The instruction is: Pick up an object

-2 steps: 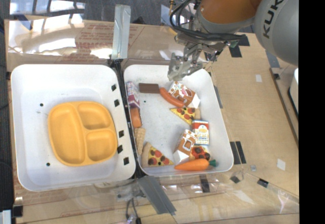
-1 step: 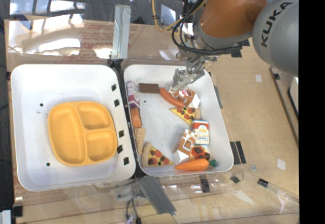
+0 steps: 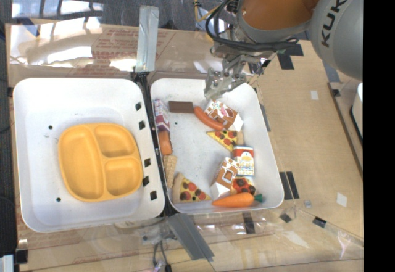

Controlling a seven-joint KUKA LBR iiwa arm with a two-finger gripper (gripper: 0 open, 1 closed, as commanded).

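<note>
Carrot [image 3: 233, 200] in right bin [image 3: 266, 141], end effector [image 3: 217, 87] above

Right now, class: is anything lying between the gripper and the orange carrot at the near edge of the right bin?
Yes. The gripper hangs over the far end of the right white bin; the orange toy carrot lies at the near edge. Between them lie a small printed carton, a pizza slice and a juice box.

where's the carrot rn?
The carrot lies along the near edge of the right bin, just below a small carton.
</note>
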